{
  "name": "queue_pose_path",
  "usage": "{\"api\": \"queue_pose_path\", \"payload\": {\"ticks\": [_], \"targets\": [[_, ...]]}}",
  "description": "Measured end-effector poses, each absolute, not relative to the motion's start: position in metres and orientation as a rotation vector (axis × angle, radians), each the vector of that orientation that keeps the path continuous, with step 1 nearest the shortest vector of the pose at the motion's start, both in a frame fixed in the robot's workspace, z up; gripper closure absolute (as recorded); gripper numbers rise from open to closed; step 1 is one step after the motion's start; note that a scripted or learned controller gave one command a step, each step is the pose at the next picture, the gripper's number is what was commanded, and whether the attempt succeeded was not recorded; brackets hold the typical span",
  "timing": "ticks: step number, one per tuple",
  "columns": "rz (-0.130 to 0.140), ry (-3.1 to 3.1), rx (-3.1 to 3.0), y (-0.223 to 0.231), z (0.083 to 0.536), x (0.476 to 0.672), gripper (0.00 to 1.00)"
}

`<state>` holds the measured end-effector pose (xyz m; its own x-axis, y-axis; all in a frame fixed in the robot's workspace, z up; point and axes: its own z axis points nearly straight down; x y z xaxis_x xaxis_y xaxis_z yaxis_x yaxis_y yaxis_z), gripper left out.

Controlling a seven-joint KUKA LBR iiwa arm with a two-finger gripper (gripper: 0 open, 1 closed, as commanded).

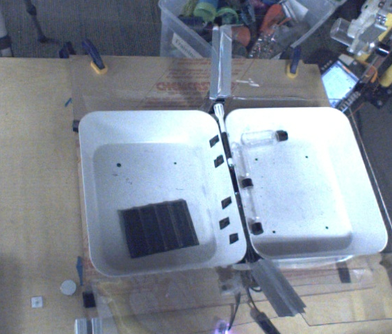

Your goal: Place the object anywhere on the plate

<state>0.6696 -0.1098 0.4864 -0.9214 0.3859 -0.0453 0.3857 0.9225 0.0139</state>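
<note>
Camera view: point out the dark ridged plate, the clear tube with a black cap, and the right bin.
dark ridged plate (158, 229), camera view, centre of its top
clear tube (260, 137), camera view, mid-body
right bin (367, 186), camera view, right wall

Wooden bench (22, 186) carries two white bins: left bin (85, 186), right bin (363, 179), touching.

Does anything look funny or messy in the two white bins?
Nothing is spilled or broken. The dark ribbed plate lies a bit crooked in the left bin. A small clear tube with a black cap lies on its side in the right bin.
</note>
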Motion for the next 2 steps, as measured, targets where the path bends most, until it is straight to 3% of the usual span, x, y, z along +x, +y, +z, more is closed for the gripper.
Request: {"api": "queue_pose_path", "payload": {"ticks": [2], "targets": [[0.01, 3.011, 0.604, -0.11, 0.511, 0.672, 1.0]]}}
